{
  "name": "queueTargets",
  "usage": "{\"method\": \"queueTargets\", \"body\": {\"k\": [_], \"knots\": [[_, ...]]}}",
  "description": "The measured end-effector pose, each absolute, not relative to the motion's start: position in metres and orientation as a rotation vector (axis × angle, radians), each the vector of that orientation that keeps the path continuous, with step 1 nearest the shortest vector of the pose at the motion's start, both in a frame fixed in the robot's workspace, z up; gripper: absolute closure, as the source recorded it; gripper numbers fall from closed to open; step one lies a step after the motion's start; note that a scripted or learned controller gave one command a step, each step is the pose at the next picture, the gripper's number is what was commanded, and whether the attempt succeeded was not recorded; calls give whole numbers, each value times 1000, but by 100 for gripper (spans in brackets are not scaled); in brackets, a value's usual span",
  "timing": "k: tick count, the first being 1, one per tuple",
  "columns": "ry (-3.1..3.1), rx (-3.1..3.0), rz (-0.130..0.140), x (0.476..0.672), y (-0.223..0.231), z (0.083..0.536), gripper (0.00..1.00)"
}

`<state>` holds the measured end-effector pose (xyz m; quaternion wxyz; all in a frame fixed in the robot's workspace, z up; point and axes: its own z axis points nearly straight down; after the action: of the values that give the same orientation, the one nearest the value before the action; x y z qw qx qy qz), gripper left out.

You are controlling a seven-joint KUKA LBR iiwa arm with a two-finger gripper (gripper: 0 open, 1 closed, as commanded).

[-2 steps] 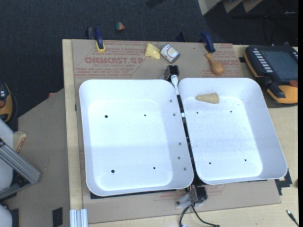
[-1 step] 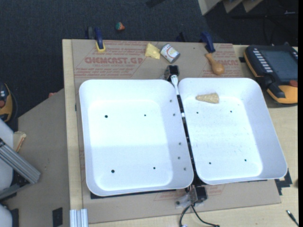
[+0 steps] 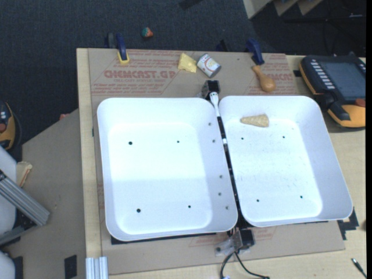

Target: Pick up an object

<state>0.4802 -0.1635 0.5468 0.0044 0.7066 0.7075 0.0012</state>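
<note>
A small tan wedge-shaped object (image 3: 255,120) lies in the right bin (image 3: 325,156), near its far edge and a little left of centre. The left bin (image 3: 116,156) stands beside it, their inner rims meeting along a dark seam.
On the bench behind the bins lie a yellow piece (image 3: 187,63), a small white-and-grey box (image 3: 208,65) and an orange-brown wooden object (image 3: 264,78). Blue clamps (image 3: 121,46) grip the bench's far edge. A black and orange pendant (image 3: 340,86) rests at the far right.
</note>
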Motion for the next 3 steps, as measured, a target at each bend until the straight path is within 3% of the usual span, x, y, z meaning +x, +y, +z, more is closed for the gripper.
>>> {"method": "queueTargets", "body": {"k": [1, 2, 3], "knots": [[2242, 2223, -15, 478, -67, 376, 100], [2208, 2220, 6, 480, -137, 455, 100], [2204, 2218, 3, 479, -229, 541, 100]]}}
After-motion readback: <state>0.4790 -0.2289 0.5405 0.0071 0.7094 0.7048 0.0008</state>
